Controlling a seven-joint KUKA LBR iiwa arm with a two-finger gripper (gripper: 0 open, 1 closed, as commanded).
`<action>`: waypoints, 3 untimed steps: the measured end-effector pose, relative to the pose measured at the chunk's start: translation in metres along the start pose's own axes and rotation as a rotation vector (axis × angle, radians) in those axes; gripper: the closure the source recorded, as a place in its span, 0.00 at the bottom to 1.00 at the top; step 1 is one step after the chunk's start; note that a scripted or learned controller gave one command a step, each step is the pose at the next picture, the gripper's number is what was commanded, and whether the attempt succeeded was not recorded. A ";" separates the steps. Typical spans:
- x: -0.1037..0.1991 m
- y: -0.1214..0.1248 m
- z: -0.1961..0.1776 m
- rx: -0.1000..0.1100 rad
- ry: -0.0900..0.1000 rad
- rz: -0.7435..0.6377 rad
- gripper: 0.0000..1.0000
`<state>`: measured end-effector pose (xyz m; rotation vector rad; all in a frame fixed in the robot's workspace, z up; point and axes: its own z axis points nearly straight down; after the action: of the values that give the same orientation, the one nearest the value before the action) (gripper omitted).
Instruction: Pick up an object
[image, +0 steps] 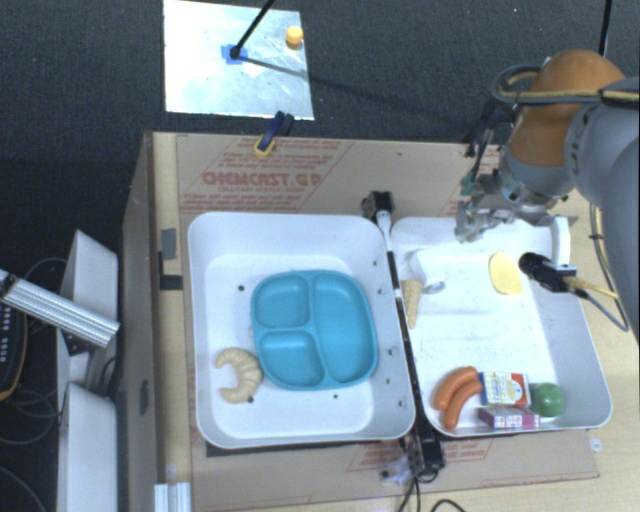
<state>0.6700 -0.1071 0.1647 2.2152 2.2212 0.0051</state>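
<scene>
- The yellow piece (506, 274) lies loose on the floor of the right bin (480, 335), at about 12 o'clock.
- The hand (475, 224) hangs over that bin's far rim at about 11 o'clock, near the yellow piece but apart from it. From here I cannot tell whether it is open or closed.
- A cone (412, 298) leans against the bin's left wall at 9 o'clock, its point toward the near side.
- Two orange sausages (455, 385) lie side by side at 7 o'clock.
- Just to their right at 6 o'clock sits a small carton (503, 388), with a pink bar (510, 418) touching its near side.
- A green ball (547, 400) rests at 5 o'clock, against the carton and the bar.
- The grey arm (600, 150) comes in from 2 o'clock, its orange band above the wrist.
- The left bin (225, 290) holds a blue tray (312, 328) with three compartments, lying flat in the middle.
- A croissant (238, 372) lies at 8 o'clock in that bin, just beside the tray's edge.
- Both bins sit side by side on the bench (300, 175).
</scene>
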 end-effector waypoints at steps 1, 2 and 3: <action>0.000 0.001 -0.011 -0.003 0.000 -0.001 1.00; 0.000 0.002 -0.022 -0.007 0.000 -0.003 1.00; 0.000 0.003 -0.033 -0.010 0.000 -0.004 1.00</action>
<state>0.6729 -0.1071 0.1981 2.2054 2.2202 0.0162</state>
